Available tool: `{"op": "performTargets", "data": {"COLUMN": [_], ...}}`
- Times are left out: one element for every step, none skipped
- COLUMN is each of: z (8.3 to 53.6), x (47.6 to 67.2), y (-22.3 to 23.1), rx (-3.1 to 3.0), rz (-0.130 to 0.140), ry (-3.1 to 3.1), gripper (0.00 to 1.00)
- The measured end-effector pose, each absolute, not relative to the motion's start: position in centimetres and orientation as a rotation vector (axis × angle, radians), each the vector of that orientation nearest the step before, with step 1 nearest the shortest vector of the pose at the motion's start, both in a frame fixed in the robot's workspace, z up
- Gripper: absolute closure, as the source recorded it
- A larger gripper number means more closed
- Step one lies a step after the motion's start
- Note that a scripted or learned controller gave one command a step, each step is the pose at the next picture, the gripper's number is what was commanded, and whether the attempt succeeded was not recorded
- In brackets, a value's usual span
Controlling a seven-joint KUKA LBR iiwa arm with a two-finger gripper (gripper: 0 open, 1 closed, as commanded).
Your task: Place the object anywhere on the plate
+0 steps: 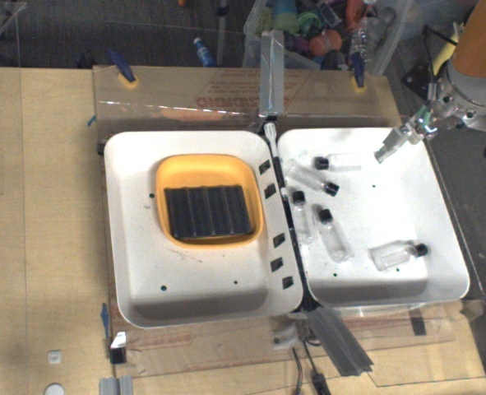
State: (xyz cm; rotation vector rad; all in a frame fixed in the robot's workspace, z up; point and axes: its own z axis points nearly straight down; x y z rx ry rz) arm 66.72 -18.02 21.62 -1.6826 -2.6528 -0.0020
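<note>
1. The left bin [136,286] and the right bin [440,220] look like smooth white plastic with a soft sheen.
2. The yellow plate [168,171] looks like glossy plastic; the dark ribbed block [207,211] on it is matt.
3. The small bottles [333,239] in the right bin are clear, glassy-looking plastic or glass with matt black caps.
4. The bench [37,220] has a matt, pale wood-like surface.
5. The gripper [391,146] appears as dull grey metal.
6. The divider strip [269,81] between the bins looks like brushed metal.
</note>
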Motion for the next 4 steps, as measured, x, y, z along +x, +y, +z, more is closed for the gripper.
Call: {"op": "performTargets", "data": {"z": [20.6,22.0,23.4,23.1], "x": [66.7,66.0,66.2,65.8], "y": [-20.1,-19.4,-19.3,-17.6], "rx": [-1.246,-1.154,-0.769,-0.154], "rz": [-0.003,-0.002,-0.002,-0.004], "ry": [-2.885,-2.924,-3.055,-3.143], "gripper": [0.0,0.0,0.0,0.0]}}
